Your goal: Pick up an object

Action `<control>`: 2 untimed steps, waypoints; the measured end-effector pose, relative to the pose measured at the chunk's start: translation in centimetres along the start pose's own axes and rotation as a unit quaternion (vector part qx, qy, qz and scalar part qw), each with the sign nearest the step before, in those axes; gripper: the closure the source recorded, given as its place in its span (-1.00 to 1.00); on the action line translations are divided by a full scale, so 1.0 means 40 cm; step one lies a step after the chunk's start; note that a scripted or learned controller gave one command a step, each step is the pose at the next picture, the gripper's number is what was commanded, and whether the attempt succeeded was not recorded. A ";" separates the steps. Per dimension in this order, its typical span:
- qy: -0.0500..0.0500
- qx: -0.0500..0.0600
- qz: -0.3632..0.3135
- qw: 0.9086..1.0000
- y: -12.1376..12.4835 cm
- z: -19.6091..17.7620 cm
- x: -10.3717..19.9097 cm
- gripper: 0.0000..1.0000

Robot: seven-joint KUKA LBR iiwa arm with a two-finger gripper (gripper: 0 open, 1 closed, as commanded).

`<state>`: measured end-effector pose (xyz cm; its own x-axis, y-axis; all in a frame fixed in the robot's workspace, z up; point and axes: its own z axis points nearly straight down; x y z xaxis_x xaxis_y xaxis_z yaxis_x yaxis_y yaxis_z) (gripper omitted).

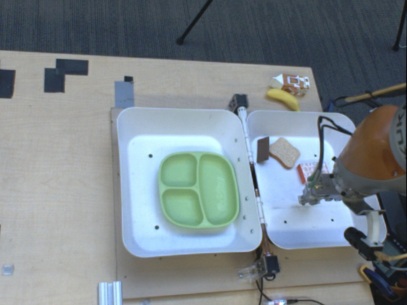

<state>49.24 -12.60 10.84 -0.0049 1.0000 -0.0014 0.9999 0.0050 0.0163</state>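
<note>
In the right bin lie a tan bread slice, a dark brown block just left of it, and a small red-and-white item. My gripper hangs low over the right bin's middle, just below the red-and-white item and to the lower right of the bread. The grey wrist and the orange band of the arm hide the bin's right side. I see nothing held in the gripper.
The left bin holds a green divided plate. A yellow banana and a small packet lie on the bench behind the right bin. Cables and clamps sit at the bins' front edge.
</note>
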 end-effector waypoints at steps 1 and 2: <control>0.000 0.000 0.000 1.000 0.000 0.000 0.000 -1.00; 0.000 -0.002 -0.001 1.000 0.004 -0.026 0.001 1.00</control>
<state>49.38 -12.54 11.88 -0.0063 1.0000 -0.0009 0.9998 0.0063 0.0193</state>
